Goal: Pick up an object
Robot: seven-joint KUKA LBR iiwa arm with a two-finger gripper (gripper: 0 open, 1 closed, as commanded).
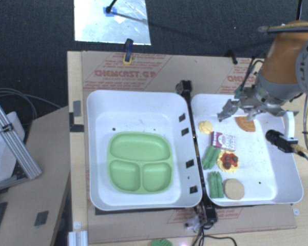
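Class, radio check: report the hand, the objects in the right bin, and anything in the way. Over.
Hand above right bin, holding nothing visible. Orange piece beside it; pink carton, green beans, round biscuit lie loose. Nothing in the way.

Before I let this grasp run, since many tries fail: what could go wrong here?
The hand hovers over the right bin's far end, apart from most toys. The food pieces lie crowded: the pink carton touches the pizza toy and green pod, so a descent may nudge neighbours or close on nothing.
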